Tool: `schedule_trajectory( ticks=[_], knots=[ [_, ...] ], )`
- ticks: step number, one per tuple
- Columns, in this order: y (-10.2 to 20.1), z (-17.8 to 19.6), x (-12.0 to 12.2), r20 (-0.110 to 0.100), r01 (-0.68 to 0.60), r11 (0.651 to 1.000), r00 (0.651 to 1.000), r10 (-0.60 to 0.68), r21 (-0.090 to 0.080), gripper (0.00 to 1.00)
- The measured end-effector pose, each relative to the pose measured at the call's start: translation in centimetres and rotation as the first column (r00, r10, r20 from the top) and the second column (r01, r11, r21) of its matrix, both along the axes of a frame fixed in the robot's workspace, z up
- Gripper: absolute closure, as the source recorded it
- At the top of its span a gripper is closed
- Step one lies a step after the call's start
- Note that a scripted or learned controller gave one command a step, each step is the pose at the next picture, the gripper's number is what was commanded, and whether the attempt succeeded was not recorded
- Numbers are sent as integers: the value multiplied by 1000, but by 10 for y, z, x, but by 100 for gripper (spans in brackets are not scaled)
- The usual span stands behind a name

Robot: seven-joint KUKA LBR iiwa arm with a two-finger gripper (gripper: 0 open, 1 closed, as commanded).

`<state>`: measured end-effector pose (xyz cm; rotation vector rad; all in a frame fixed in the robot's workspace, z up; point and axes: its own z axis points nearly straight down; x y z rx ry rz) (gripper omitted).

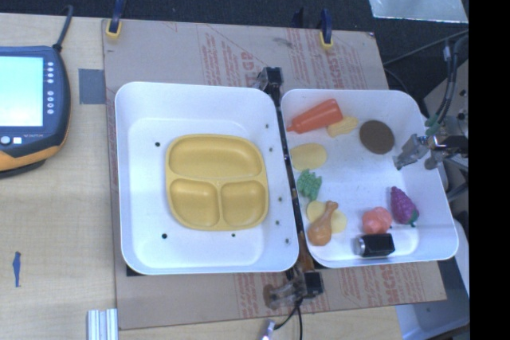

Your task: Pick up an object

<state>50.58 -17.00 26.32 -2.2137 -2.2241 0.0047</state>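
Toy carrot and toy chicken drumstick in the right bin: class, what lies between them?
In the camera view, between the toy carrot and the drumstick lie a yellow lemon-like piece and a green broccoli-like piece.

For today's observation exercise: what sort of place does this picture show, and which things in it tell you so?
Probably a robotics lab test bench, not a kitchen. Two white bins sit on cardboard clamped to the bench, a handheld control pendant lies at the left, and the food, such as the carrot and grapes, looks like plastic toys.
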Motion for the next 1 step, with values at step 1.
schedule_trajectory(
  ticks=[1],
  knots=[
    [6,-97,128,-2,-1,1000,1000,1,-1,0]
  ],
)
